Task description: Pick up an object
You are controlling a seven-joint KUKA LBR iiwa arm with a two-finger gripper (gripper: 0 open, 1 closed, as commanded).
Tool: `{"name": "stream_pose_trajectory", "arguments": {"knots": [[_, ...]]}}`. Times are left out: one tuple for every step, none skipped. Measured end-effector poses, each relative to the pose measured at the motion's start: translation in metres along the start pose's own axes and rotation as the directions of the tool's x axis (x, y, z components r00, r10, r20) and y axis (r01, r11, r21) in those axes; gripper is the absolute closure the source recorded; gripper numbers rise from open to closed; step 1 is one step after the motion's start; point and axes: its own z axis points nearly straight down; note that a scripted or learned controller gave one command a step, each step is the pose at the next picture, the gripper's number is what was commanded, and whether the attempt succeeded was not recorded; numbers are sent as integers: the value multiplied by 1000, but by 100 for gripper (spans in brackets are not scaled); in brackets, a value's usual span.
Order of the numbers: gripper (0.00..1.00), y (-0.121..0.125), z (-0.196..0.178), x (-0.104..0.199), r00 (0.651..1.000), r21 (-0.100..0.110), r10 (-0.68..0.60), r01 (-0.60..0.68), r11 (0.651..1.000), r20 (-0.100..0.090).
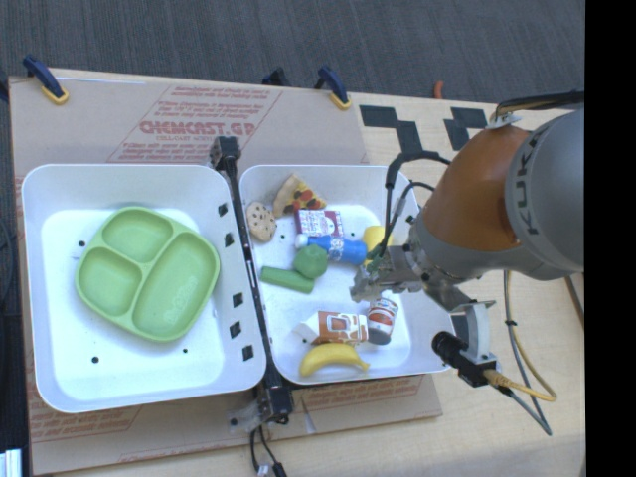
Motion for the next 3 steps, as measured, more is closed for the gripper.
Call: {"name": "stream_pose_trajectory", "arguments": {"knots": [[0,0,0,0,1000,1,-1,1,1000,0],[0,86,109,2,1000,5,-4,4,1000,0],[100,87,98,2,1000,4,-6,6,1000,0]]}}
